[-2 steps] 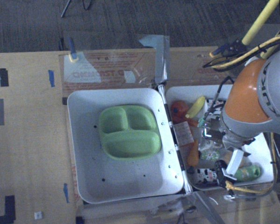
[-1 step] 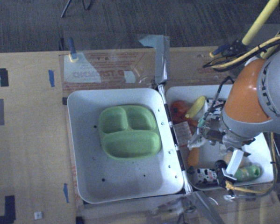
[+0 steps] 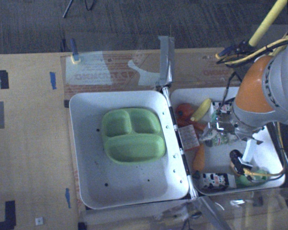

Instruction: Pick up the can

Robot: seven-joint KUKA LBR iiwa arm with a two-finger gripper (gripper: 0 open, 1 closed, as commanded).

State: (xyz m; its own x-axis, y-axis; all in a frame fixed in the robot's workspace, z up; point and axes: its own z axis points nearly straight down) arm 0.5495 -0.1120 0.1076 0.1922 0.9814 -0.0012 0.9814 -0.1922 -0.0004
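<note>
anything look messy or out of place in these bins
The right bin is a jumble: a banana, a red item, a carrot and a cow-patterned box crowd its left side and front. In the left bin, the green divided tray sits slightly askew.

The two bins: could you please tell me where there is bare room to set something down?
Left bin: bare floor rings the green divided tray, widest along the near edge and left wall. Right bin: crowded with small items beneath the gripper; a small bare patch lies at its middle.
</note>
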